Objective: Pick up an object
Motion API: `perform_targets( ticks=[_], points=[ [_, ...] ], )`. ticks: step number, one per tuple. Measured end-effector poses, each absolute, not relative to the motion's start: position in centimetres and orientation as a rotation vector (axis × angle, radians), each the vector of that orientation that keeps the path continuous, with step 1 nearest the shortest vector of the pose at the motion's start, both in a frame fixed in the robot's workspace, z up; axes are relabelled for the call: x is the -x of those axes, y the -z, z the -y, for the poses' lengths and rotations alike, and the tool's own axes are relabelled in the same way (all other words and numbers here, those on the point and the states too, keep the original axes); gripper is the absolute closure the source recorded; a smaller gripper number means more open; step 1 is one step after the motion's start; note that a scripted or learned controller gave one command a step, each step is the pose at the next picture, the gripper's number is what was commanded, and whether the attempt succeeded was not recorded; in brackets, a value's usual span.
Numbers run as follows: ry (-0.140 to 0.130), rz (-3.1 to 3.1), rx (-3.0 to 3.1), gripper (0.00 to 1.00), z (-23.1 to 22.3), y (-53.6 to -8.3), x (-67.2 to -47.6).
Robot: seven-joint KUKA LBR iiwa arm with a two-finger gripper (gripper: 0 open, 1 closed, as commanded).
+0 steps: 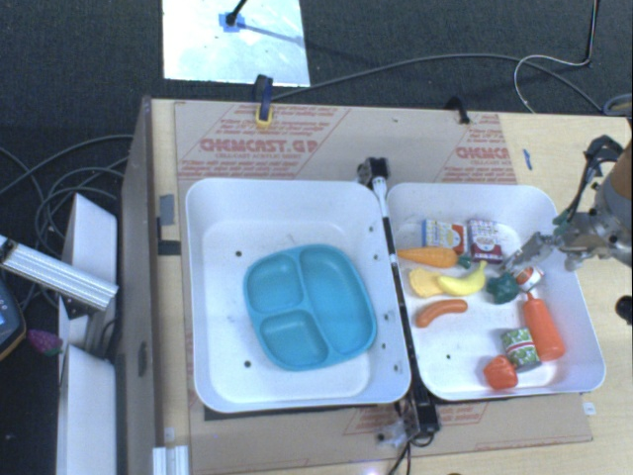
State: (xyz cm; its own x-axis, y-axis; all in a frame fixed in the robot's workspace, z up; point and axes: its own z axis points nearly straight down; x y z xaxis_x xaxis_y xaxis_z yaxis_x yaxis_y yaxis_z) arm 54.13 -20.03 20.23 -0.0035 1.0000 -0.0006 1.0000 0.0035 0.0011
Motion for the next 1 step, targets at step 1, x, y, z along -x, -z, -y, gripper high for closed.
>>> perform_targets(
  ticks=[1],
  points=[
    [0.000,-2.226,-2.215,0.00,20.59,-13.14,-59.20]
  ],
)
